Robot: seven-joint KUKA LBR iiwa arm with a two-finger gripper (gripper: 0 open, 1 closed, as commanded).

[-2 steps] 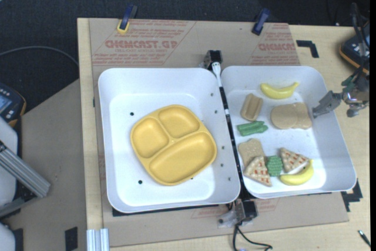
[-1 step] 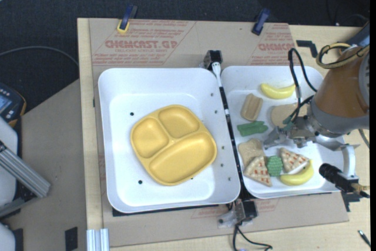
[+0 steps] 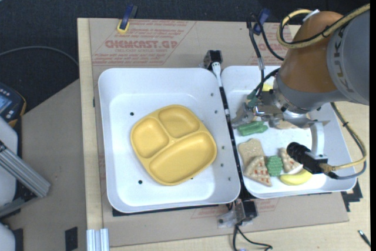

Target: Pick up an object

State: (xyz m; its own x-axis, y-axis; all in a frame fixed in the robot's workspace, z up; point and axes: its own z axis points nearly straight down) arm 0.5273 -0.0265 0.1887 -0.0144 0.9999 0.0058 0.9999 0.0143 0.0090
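Yellow tray point(image 3: 173, 144) sits well inside left bin point(image 3: 111, 103).

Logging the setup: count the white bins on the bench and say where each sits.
2. The left bin holds a yellow divided plate. The right bin holds toy food, with the arm over it, so some of it may be hidden.

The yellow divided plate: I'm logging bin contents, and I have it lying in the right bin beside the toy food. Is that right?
Not quite. The camera view shows the yellow divided plate lying in the left bin, alone; the toy food is in the right bin.
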